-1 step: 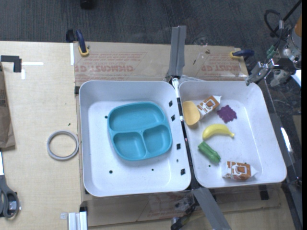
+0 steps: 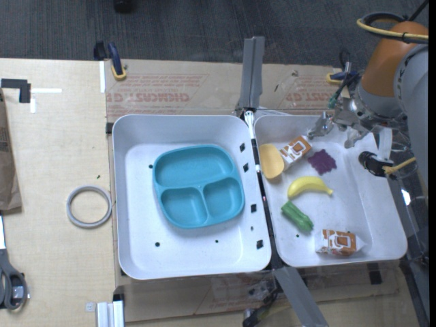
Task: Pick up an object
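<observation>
Banana [image 2: 310, 187], well apart from jaws [image 2: 338, 126]

Wooden bench [image 2: 61, 142] under two white bins [image 2: 129, 203], tape ring [image 2: 89, 206], scissors [image 2: 12, 285].

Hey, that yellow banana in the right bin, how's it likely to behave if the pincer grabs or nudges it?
The banana looks like smooth molded plastic, so it is probably stiff and light, and may be slippery. Its curved shape lying flat suggests a nudge would spin or slide it rather than roll it. It lies apart from the green vegetable, so a push shouldn't jam at once.
</observation>
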You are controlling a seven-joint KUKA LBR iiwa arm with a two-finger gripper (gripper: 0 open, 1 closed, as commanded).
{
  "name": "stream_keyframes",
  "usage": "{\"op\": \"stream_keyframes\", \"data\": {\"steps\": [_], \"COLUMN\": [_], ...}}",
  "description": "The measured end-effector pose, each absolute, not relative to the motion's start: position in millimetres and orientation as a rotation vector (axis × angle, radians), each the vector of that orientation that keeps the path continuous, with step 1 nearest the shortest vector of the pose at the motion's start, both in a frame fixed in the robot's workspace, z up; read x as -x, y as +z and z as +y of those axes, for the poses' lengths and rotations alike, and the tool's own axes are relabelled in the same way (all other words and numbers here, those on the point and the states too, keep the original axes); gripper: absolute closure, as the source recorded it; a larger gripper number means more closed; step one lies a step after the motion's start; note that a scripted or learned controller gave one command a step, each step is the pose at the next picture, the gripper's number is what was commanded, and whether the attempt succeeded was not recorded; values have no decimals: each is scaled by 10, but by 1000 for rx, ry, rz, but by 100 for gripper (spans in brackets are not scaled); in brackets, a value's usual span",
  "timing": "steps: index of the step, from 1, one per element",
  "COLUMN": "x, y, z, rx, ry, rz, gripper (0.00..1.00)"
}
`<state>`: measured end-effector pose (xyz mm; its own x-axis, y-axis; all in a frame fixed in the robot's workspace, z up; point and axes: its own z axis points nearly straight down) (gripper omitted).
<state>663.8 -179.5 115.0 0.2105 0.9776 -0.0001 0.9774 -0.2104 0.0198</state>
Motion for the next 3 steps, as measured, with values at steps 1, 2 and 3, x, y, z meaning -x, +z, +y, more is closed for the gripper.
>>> {"op": "stream_keyframes", "data": {"steps": [1,2,3], "x": [-6042,-6042,-6042], "y": [919,1011,1010], "z": [-1729,-1738,-1738], "rx": [-2459,-2462,-2462], "ry": [-2,-2,-2], "rz": [1955,1952,1951], "gripper": [0,100,0]}}
